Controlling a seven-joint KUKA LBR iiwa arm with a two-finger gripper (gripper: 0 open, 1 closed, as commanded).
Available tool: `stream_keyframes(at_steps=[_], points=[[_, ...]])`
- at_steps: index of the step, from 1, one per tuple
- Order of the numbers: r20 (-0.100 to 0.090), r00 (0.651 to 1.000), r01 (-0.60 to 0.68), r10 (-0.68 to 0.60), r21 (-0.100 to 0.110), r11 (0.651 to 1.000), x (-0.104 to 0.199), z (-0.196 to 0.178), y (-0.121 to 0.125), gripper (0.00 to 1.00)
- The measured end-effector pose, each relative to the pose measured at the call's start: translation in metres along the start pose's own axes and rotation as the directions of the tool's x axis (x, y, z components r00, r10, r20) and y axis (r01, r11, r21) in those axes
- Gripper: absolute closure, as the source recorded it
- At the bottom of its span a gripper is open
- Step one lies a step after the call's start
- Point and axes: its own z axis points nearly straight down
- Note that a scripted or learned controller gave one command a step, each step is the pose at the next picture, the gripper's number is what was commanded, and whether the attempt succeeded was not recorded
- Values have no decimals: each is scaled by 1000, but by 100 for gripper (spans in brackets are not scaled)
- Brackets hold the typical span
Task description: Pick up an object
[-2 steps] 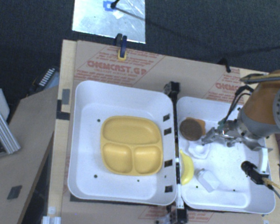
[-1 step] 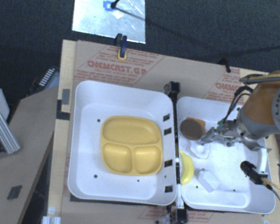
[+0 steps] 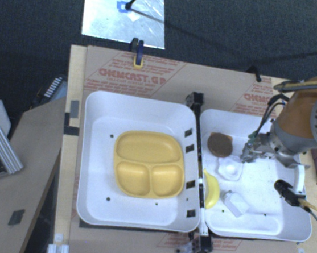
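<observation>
Nearest the camera, a small white block (image 3: 236,205) lies in the right bin (image 3: 292,228), below and slightly left of the end effector (image 3: 251,151). Just below the end effector sits a white cup-like object (image 3: 229,170), and just to its left a brown round disc (image 3: 220,144). A yellow piece (image 3: 211,190) rests lower left by the divider. Far left, a yellow sectioned tray (image 3: 145,163) fills the left bin (image 3: 89,200). Whether the end effector is wide or narrow, I cannot tell.
</observation>
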Motion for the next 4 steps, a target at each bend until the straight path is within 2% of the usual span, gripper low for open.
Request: stream_keyframes(at_steps=[1,2,3,4], points=[[0,1000,4,-4,1,1000,5,-45,3,100],[0,1000,2,-2,1,1000,-3,-94,3,100],[0,1000,4,-4,2,1000,-3,-124,5,100],[-3,1000,9,-9,5,1000,50,-115,11,100]])
